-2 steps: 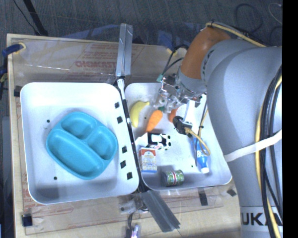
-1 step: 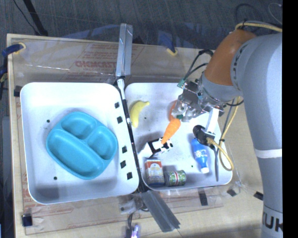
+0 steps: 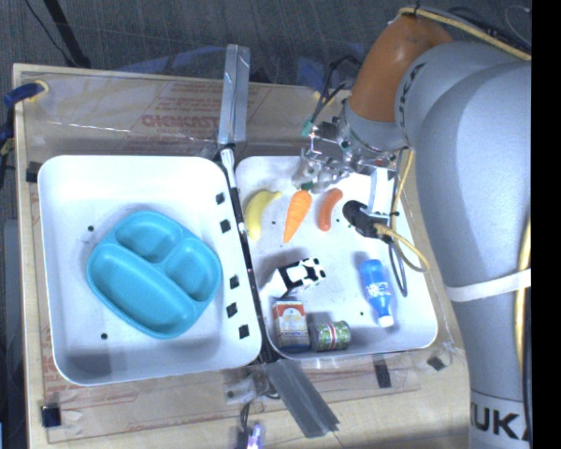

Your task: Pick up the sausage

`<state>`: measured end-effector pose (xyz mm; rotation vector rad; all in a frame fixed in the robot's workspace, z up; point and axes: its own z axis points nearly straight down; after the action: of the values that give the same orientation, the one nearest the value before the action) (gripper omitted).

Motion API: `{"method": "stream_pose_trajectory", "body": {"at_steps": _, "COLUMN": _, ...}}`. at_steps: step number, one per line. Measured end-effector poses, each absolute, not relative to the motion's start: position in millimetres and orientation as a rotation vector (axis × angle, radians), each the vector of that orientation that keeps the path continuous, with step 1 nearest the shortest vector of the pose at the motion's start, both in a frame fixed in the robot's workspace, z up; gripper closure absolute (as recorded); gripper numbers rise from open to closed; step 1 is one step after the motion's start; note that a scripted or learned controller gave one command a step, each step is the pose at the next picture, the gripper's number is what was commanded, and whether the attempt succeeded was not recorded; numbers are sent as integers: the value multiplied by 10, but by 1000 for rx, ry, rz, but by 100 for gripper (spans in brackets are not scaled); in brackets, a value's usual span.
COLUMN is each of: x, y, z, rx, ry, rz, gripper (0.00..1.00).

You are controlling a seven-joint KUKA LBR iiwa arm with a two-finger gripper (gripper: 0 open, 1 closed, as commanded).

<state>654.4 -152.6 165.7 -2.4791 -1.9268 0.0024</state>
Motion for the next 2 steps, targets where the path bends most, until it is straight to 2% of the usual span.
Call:
{"method": "stream_pose_trajectory", "body": {"at_steps": 1, "x": 6570, "y": -1085, "z": 2480, "rx": -2383, "ry": -2046, "rz": 1, "gripper": 100}}
{"method": "stream_pose_trajectory", "body": {"at_steps": 2, "x": 6562, "y": -887, "z": 2287, "rx": -2436, "ry": -1978, "rz": 6, "gripper": 100}}
